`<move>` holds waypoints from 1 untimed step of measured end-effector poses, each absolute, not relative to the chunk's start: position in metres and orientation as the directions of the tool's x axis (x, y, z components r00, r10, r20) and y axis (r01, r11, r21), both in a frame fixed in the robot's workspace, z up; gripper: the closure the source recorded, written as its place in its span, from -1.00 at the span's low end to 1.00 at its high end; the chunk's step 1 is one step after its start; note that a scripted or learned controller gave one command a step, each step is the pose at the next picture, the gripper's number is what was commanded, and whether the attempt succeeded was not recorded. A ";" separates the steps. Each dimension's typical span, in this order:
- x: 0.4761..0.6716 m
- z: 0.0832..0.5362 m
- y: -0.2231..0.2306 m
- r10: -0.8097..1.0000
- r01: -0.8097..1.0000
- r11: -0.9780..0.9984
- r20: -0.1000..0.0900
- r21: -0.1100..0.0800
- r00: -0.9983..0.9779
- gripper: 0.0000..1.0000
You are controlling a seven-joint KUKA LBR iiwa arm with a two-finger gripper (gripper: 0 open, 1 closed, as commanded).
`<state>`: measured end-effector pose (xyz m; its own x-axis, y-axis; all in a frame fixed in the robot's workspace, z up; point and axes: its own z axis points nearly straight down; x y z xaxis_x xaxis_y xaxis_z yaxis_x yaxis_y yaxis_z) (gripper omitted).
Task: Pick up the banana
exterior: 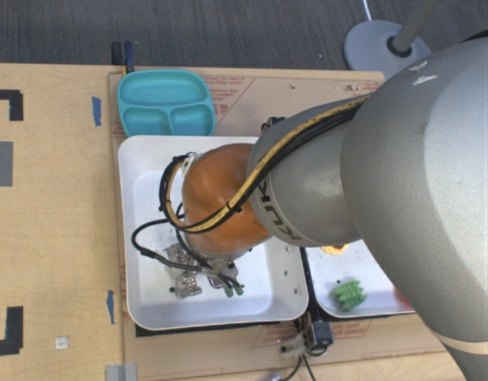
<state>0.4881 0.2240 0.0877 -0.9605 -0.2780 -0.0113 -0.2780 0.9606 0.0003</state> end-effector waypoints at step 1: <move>0.489 0.098 0.225 -0.275 -0.275 0.961 -0.015 0.002 -0.961 1.00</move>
<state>0.4890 0.2248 0.0980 -0.9612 -0.2753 -0.0155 -0.2754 0.9613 0.0025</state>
